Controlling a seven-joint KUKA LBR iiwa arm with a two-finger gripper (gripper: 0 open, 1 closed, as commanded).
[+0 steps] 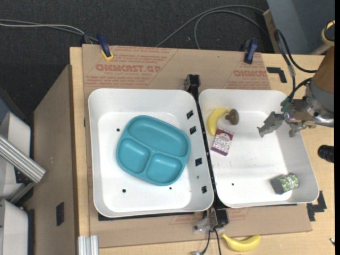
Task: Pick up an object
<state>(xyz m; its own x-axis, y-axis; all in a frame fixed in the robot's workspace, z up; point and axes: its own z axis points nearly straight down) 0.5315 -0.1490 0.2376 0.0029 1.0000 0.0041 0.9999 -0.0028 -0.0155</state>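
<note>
In the right bin (249, 193) lie a yellow banana (213, 121), a small brown lump (231, 117) touching its far end, a purple and white packet (222, 141) just below them, and a grey-green block (285, 183) near the front right corner. My gripper (280, 125) hangs over the right side of that bin, its grey fingers (268, 125) spread open with nothing between them. It is apart from every object, roughly level with the banana and well to its right.
The left bin (101, 142) holds a teal divided plate (153, 150). A second banana (243, 241) lies outside the bins on the bench's front edge. Clamps and cables sit along the far side of the board.
</note>
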